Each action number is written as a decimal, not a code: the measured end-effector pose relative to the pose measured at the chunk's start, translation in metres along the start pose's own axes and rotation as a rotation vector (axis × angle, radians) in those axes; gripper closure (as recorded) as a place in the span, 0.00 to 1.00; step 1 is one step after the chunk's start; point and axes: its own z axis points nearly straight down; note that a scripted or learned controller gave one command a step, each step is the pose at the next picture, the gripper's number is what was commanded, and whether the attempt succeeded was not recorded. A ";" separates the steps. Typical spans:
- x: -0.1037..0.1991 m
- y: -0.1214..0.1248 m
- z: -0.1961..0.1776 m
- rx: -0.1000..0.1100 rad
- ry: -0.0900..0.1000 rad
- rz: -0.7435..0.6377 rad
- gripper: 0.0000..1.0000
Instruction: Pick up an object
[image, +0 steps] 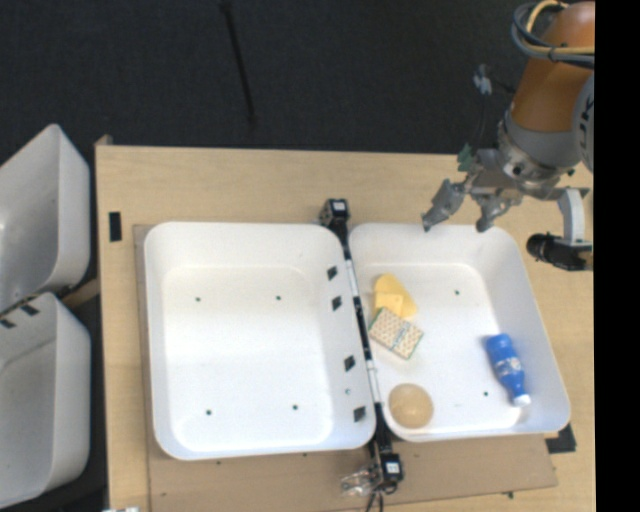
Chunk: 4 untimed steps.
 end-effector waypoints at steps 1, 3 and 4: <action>0.026 0.014 0.168 0.012 0.001 -0.004 0.00; 0.079 0.034 0.071 -0.006 -0.002 -0.006 1.00; 0.079 0.034 -0.163 -0.020 -0.003 -0.005 1.00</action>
